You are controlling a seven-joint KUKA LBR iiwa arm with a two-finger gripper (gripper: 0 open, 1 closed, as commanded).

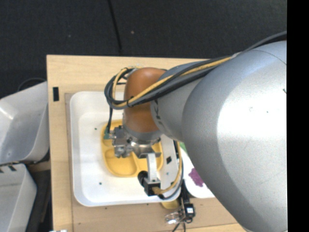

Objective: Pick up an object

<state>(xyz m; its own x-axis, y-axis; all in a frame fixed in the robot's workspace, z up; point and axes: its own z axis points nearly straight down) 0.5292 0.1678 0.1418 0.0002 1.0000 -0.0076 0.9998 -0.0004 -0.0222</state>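
Camera view | gripper (126,148) low over yellow banana-shaped toy (120,166) in white bin (87,187) | wrist hides grip state, cannot tell | risk: off-centre closure skids off curved toy

Grey arm (231,134) — orange band (142,100), black and yellow cables (116,88).

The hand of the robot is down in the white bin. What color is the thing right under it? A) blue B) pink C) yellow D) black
C: a yellow object lies on the floor of the white bin, and the hand sits right over it, covering part of it.
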